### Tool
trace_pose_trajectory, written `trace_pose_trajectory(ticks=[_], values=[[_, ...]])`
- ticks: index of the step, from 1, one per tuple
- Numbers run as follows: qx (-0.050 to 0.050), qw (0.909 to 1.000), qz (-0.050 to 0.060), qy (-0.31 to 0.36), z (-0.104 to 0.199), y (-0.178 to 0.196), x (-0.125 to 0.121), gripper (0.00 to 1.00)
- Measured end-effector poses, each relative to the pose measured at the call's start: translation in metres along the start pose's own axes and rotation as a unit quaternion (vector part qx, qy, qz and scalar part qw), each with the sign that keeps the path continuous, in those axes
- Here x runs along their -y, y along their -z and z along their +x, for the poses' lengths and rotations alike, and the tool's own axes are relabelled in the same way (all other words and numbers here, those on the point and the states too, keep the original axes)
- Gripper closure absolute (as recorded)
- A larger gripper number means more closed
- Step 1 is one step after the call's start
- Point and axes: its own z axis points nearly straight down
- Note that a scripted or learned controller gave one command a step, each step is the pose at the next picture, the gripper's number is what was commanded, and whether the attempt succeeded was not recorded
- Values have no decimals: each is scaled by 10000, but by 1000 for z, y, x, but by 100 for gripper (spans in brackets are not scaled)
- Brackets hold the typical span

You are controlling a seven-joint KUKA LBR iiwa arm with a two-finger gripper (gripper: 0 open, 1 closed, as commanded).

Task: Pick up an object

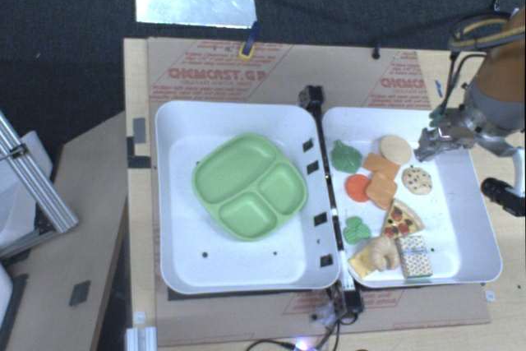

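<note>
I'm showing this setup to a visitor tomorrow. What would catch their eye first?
Likely the green divided plate, alone in the left bin. Next, the cluster of toy food in the right bin, including a pizza slice and cookie. The pincer hovers over that bin's far edge.

2 white bins are sitting on the surface: left bin, right bin. Left bin is holding 1 green divided plate. Right bin is holding approx. 10 toy foods: 2 green veg pcs, 1 red-orange slice, 1 cookie, 1 pizza slice, plus 5 others.
</note>
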Motion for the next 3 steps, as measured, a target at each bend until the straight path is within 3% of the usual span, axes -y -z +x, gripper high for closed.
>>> trace_pose_trajectory(ticks=[1,3], values=[[-9,10000,25,2,0,9,-1,100],[-22,10000,31,29,93,8,-23,100]])
